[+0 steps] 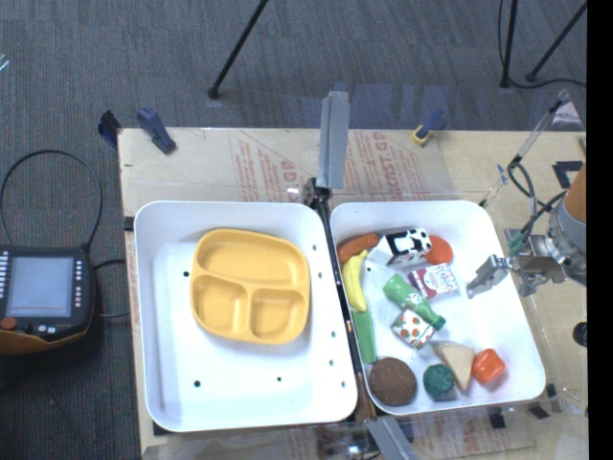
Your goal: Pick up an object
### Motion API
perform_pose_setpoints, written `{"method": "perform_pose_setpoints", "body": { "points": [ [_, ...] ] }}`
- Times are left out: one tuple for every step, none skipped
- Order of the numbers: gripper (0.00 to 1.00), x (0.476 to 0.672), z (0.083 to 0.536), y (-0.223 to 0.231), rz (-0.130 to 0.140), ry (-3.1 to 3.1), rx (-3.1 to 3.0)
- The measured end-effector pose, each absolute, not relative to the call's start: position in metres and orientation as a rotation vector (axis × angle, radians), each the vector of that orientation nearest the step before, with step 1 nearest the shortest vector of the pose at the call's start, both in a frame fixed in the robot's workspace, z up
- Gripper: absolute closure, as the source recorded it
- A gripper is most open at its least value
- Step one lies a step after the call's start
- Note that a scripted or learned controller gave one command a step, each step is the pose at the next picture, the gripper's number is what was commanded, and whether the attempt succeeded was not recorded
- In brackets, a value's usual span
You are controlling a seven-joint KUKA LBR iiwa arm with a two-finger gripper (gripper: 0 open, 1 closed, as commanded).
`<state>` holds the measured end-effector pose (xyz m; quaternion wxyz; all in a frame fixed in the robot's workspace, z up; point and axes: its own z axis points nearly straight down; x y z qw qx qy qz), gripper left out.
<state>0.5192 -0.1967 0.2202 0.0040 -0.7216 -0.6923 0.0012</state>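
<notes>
Dark grey carpet fills the upper part of the frame, crossed by thin black tripod legs (244, 34), and below it sits the plywood bench (230, 166) with blue clamps along its far edge. At far left a teach pendant (43, 290) lies on the floor with its cable looped above it.

Two white bins lie side by side on the bench. The left bin (163, 391) carries a yellow divided plate (251, 286), lying flat in its upper middle, apart from everything else. The right bin (512, 338) holds the clutter I am meant to choose from: a banana (355, 282) and a long green piece along the left wall, a cow-patterned carton (410, 244) touching an orange-red ball near the top, a green bottle (412, 300) lying tilted in the middle beside a small red-and-white carton, and along the bottom a brown round thing (393, 380), a dark green ball, a bread wedge and an orange pepper (488, 365). They lie loose and jumbled, as if tipped in, many touching.

My gripper (490, 274) sits at the right side of this bin, over its bare floor, to the right of the small carton. Whether my fingers are spread or closed I cannot tell at this angle; I see nothing between them. I judge no pick has been made yet, and the nearest candidates are the small carton and the bottle to my left.
</notes>
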Motion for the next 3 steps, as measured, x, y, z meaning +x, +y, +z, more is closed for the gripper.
{"method": "perform_pose_setpoints", "body": {
  "points": [
    [0.0,0.475,0.087,-0.105,0.01,-2.132,-2.289],
    [0.0,0.531,0.085,-0.105,0.006,-2.082,-2.344],
    [0.0,0.497,0.117,-0.085,0.009,-1.826,-2.547]
  ]
}}
